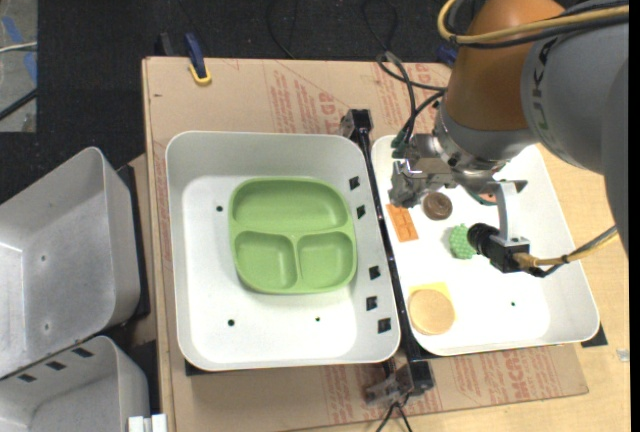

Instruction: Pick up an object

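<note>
Reaching in from the right, the arm (520, 70) hangs over the upper half of the right bin (560, 310), its grey body and orange band covering much of that bin's far side. The gripper (425, 182) sits low near the bin's left wall; whether it is open or closed cannot be told from here, and nothing is seen held in it.

Four small things lie in the right bin. An orange block (402, 224), flat and rectangular, lies just below the gripper beside the left wall, its long axis running from upper left to lower right. A brown disc (437, 207), round and dull, rests just right of the gripper. A green piece (460, 242), knobbly in texture and roughly round, lies below the disc, touching or nearly touching a black cylindrical part of the tool on its right. A tan round (432, 309), flat and matte like a biscuit, lies well apart from the others near the bin's front left corner; being round, it shows no heading.

The left bin (200, 320) holds a plate (294, 234), smooth pale green plastic with rounded corners and three compartments, one long section at the far side and two smaller ones at the near side.
</note>
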Robot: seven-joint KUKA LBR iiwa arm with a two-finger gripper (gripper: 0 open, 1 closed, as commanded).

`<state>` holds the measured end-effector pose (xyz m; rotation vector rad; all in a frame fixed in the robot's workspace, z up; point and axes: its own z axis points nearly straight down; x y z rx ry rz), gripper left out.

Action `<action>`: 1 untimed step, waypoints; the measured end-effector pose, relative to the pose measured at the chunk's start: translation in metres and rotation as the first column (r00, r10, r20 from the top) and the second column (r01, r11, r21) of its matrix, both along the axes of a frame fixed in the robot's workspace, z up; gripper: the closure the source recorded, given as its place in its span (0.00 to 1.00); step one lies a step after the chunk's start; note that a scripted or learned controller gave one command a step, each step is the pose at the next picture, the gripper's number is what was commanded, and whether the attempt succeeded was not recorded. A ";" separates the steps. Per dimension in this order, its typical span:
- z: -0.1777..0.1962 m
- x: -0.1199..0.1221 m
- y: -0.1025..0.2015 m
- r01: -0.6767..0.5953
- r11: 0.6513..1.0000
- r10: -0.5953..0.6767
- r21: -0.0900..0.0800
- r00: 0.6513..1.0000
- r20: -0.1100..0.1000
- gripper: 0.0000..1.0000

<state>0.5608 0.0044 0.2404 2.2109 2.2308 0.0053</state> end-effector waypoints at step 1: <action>-0.005 0.017 0.043 0.001 1.000 -0.001 -0.001 1.000 -0.001 1.00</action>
